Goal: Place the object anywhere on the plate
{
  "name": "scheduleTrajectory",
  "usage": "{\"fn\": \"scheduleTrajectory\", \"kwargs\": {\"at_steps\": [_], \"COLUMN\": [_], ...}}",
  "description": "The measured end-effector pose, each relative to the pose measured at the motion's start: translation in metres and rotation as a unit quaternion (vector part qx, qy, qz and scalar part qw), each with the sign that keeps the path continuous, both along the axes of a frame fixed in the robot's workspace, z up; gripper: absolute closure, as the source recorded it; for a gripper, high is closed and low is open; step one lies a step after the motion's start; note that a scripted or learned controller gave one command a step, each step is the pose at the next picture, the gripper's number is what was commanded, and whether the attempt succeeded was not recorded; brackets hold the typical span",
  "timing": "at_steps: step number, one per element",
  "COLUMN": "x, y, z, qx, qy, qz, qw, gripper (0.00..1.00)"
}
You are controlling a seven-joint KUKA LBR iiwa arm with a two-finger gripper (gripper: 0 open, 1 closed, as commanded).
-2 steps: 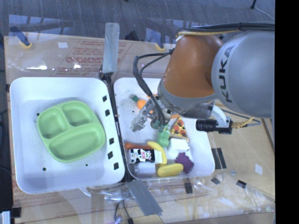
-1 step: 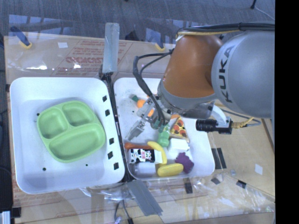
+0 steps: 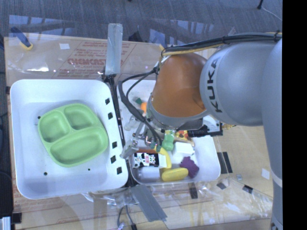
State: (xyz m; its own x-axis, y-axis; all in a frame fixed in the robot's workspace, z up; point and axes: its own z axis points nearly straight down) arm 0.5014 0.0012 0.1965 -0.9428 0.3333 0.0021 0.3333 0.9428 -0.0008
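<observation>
Nothing is on the green plate [image 3: 73, 133] in the left bin [image 3: 29, 92] yet. The gripper [image 3: 144, 140] is down among the toys [image 3: 175, 169] in the right bin [image 3: 211, 162]; its grip I cannot tell.

A bench [image 3: 57, 56] with two shallow white bins side by side, seen from above at a slant.

The bench top is brown, printed with faint red lettering and covered by clear plastic sheet held with grey tape [image 3: 114, 49]. The left bin [image 3: 24, 143] and the right bin [image 3: 211, 164] rest directly on it, touching along a shared middle edge. Small dark tape strips [image 3: 224, 162] lie on the bench near the right bin's front corner.
</observation>
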Motion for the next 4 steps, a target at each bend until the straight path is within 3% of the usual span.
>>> {"fn": "scheduleTrajectory", "kwargs": {"at_steps": [1,4], "x": [0.1111,0.1111], "y": [0.0271,0.0270], "z": [-0.0049,-0.0048], "qx": [-0.0003,-0.0004], "qy": [-0.001,-0.001], "qz": [-0.091,-0.091], "qw": [0.9959,0.9959], "gripper": [0.00,0.00]}}
